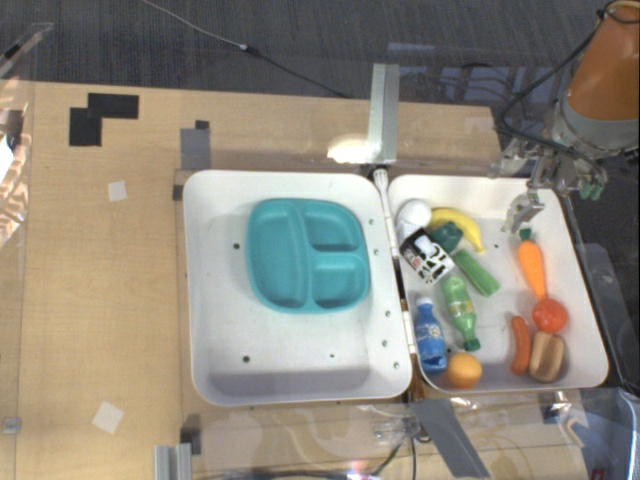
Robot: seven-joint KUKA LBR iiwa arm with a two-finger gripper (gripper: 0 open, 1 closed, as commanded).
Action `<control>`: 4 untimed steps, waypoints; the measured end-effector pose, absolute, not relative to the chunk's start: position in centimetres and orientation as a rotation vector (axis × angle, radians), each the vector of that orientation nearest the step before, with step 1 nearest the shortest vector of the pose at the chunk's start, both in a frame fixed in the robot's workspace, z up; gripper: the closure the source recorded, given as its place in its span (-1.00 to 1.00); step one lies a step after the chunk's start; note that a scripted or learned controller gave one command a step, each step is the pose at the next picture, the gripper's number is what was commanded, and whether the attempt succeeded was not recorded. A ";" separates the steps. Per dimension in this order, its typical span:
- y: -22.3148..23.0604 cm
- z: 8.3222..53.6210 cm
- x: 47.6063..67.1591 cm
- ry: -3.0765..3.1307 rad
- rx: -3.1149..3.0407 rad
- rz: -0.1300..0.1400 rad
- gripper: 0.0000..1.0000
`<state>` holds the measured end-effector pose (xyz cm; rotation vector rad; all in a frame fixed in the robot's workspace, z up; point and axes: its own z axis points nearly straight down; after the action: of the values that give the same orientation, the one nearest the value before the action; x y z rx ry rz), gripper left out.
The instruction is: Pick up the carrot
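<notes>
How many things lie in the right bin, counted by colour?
Orange or red: 4, the carrot, tomato, sausage, orange
Green: 2, both bottles
Yellow: 1, the banana
Blue: 1
White or black-and-white: 2
Brown: 1
Total: 11

Tabletop (110, 298): pale wood-grain laminate, smooth, satin sheen with glare patches; black matt tape marks near the upper left. Both bins (300, 373) white plastic, smooth, softly glossy. Teal divided tray (305, 256): matt plastic, even colour. Metal bracket (384, 108) between the bins: brushed grey, bright reflection at its base. Carrot (531, 266): smooth orange plastic, slight shine. Tomato (549, 315) and orange (463, 370) glossy plastic; banana (460, 223) smooth yellow plastic. Green bottle (459, 310) and blue bottle (430, 334) look like shiny plastic. Arm's orange band (606, 63) smooth, semi-gloss. Pincer (524, 211): dull grey metal. Floor beyond the tabletop: dark ribbed carpet-like texture.
</notes>
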<state>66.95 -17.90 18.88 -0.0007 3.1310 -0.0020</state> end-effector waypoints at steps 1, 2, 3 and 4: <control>-20.5 8.9 65.0 3.112 0.319 -0.002 -1.00; -20.5 8.9 60.5 3.111 0.340 -0.002 -1.00; -20.4 10.3 60.9 3.100 0.329 -0.005 1.00; -19.7 9.1 53.4 3.107 0.386 -0.002 1.00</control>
<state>53.40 -19.68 9.11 0.3864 3.1074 -0.0022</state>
